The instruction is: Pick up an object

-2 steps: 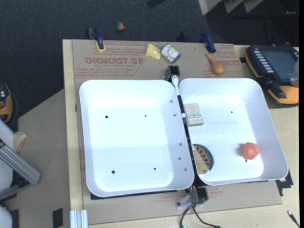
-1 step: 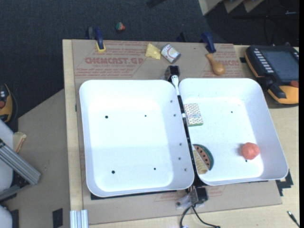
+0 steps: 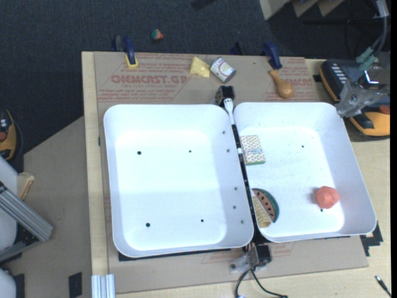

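Red ball (image 3: 327, 197) lies in the right bin (image 3: 291, 228), near its front-right corner.

the end effector (image 3: 358, 98) sits at the right edge, raised beside the bench, arm mostly cropped

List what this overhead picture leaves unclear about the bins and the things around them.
- Round green item, camera view: lies against the right bin's left wall; its identity stays unclear.
- Patterned box: print too small to read.
- Pink-red lump: too blurred to identify.
- Tiny object on the carpet: too small to name.
- Grey metal part at the right edge: cut off, so its shape is unreadable.
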You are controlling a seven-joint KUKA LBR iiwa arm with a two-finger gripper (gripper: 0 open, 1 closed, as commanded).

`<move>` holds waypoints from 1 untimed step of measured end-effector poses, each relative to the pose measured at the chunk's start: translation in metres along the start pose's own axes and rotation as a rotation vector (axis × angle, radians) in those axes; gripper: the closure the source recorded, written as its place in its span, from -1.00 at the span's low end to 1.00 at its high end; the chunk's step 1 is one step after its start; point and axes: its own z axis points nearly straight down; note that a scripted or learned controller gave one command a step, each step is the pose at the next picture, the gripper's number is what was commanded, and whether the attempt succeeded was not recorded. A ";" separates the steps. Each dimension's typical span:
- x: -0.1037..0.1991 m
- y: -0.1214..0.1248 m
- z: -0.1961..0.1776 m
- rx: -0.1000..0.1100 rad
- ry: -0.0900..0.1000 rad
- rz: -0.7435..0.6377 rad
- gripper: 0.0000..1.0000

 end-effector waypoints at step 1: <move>0.008 0.015 -0.017 -0.014 -0.005 0.005 1.00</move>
